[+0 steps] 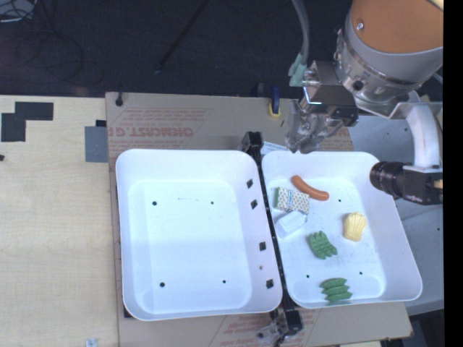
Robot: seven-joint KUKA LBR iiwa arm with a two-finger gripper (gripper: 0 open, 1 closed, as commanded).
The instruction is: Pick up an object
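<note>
My gripper (pixel 304 144) hangs over the back rim of the right bin (pixel 391 266), high above its contents. Nothing shows between its fingers. In the right bin lie an orange sausage (pixel 310 187), a green-and-white patterned packet (pixel 292 200) resting on a white block (pixel 290 223), a yellow corn piece (pixel 354 226), and two green pea pods, one in the middle (pixel 321 245) and one near the front (pixel 336 289). The sausage lies just in front of and below the gripper.
The left bin (pixel 134 194) stands beside the right one, joined by a black clip strip (pixel 262 223). Both rest on a cardboard sheet (pixel 181 121). A black camera barrel (pixel 398 181) juts in at the right of the right bin.
</note>
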